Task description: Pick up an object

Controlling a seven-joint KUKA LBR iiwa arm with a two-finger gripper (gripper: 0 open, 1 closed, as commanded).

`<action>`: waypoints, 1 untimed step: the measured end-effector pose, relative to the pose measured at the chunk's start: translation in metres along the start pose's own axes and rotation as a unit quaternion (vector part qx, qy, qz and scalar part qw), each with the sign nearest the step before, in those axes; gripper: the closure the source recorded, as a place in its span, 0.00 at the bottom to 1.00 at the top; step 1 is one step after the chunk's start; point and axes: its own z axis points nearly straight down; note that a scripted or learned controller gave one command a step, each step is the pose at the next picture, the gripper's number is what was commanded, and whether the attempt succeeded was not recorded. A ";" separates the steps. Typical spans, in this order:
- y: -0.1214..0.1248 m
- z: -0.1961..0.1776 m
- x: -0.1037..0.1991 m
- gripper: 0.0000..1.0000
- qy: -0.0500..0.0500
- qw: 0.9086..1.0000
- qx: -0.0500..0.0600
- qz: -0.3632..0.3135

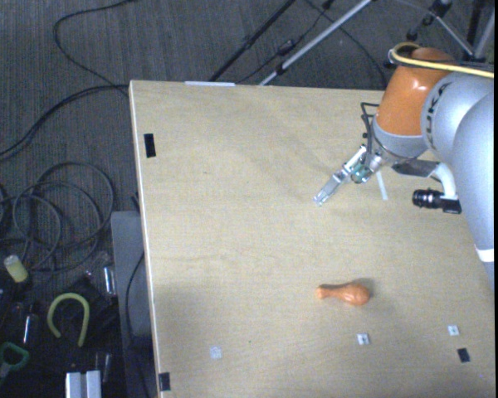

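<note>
End effector (pixel 325 196) over counter (pixel 232 222) middle, grip state cannot tell; orange object (pixel 346 293) lies free near front edge, well apart.

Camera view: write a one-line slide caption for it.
KUKA arm's pincer poised over a bare wooden bench, apart from a small orange object lying nearer the camera.

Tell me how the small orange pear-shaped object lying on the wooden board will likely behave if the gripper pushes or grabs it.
The small orange pear-shaped object lies on its side, bulb to the right, narrow neck to the left. Its rounded bulb suggests that it may roll or pivot when nudged. The tapered neck could slip out of a pinch, so the bulb looks the safer hold. It seems light.
</note>
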 end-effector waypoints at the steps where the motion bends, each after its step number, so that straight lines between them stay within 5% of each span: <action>1: 0.001 -0.011 0.000 1.00 -0.002 1.000 -0.001 -0.001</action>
